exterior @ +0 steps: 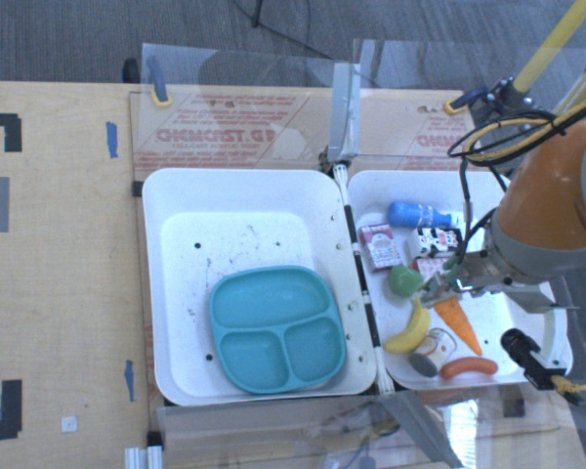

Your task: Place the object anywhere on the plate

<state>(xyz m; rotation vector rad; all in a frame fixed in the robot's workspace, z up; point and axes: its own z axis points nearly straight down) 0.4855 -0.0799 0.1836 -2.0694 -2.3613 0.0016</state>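
A teal plate (272, 328) with three compartments lies in the left bin (176, 262), toward its front. My gripper (446, 283) hangs over the middle of the right bin (537, 350), just above the orange carrot (457, 322) and beside the green ball (404, 280). A yellow banana (411, 330) lies to the front left of it. I see nothing clearly held between the fingers.
The right bin also holds a blue bottle (416, 213), a red-and-white carton (380, 247), a black-and-white toy (435, 242), a red sausage (468, 367) and a small can (430, 345). Cables (498, 130) and the grey arm (552, 213) hang over its right side.
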